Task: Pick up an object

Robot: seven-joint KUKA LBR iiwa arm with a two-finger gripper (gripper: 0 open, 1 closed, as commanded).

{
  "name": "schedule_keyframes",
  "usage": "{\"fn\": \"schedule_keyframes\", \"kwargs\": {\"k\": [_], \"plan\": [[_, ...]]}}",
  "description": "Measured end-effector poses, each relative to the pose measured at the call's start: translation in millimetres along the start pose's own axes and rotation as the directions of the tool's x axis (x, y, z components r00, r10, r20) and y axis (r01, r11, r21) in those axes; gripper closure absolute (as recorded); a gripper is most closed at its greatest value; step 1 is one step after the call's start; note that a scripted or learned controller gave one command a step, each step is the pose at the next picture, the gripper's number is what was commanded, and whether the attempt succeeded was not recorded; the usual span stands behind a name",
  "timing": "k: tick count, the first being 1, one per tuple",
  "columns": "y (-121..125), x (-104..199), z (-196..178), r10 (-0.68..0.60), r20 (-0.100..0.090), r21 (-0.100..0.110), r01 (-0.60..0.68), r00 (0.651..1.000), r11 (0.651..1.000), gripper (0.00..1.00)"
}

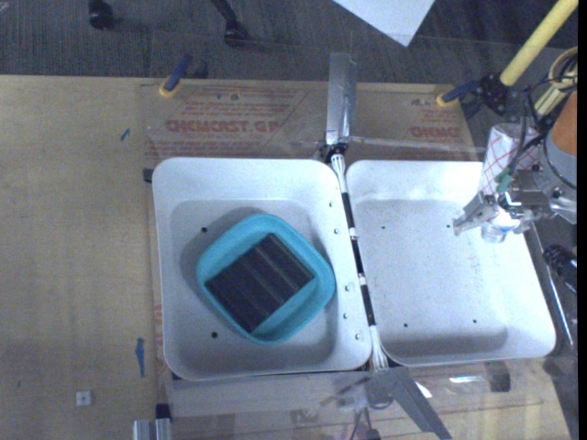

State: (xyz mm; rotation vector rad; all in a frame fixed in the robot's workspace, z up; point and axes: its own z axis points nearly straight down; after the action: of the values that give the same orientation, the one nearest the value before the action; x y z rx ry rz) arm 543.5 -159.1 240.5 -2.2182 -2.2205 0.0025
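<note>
Left bin (pixel 183 191): blue container (pixel 266 278), well apart from gripper (pixel 491 216).

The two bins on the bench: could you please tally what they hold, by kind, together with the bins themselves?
White bins: 2, the left bin and the right bin
Blue dish with a dark ridged inset: 1, in the left bin
Total: 3

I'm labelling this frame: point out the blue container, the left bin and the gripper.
blue container (pixel 218 253): camera view, its left rim.
left bin (pixel 183 186): camera view, upper-left wall.
gripper (pixel 483 216): camera view, at its tip.
</note>
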Motion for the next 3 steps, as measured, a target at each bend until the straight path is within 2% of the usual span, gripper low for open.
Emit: {"fn": "schedule_keyframes", "kwargs": {"k": [1,2,3], "plan": [[10.5,103.9,10.9,0.21,0.0,0.002,-0.21,0.978,0.978,0.0],[44.6,168.0,57.3,0.188,0.001,0.001,-0.188,0.982,0.982,0.0],[45.0,167.6,48.1,0.189,0.001,0.002,-0.189,0.982,0.982,1.0]]}}
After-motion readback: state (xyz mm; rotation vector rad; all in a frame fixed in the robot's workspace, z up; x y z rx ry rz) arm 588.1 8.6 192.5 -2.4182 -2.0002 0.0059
